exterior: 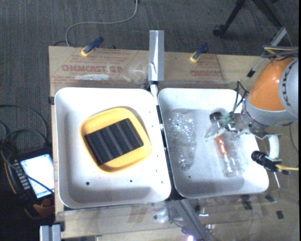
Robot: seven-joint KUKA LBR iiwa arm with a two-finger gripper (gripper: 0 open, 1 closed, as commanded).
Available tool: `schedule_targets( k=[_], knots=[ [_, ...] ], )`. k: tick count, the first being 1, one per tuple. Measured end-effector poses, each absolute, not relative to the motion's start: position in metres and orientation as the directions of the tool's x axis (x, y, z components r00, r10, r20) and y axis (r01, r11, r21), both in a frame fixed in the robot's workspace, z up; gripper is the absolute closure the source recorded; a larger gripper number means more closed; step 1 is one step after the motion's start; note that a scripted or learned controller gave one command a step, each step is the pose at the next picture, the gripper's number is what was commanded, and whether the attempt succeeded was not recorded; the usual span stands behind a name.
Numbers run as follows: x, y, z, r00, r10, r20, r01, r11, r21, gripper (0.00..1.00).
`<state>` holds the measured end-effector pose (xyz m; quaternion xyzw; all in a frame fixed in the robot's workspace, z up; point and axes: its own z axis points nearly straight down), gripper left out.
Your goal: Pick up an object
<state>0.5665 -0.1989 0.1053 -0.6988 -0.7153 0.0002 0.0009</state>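
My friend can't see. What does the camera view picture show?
A robot arm reaches from the right over a white bin holding two clear plastic bottles. The left bin holds a yellow tray with a black ridged middle.

Faint red lettering, seemingly "CHEMCAST GP", stands on the brown protective sheet along the upper left of the frame; a similar print at upper right is unreadable.

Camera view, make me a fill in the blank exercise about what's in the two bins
1. The yellow tray with the black ribbed insert lies in the ____ bin.
2. The two clear plastic bottles, bottle one and bottle two, lie in the ____ bin.
3. The band above the arm's wrist is coloured ____.
4. The gripper is over the ____ bin.

Missing words: left; right; orange; right
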Motion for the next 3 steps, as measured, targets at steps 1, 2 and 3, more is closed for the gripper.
schedule_targets(
  k=[1,2,3],
  knots=[
    [0.557,-0.197,0.094,-0.147,0.989,-0.011,0.989,0.148,0.018,0.0],
    [0.538,-0.184,0.095,-0.313,0.95,-0.017,0.949,0.313,0.021,0.0],
    [0.539,-0.183,0.104,-0.312,0.95,-0.014,0.95,0.312,0.023,1.0]
  ],
)
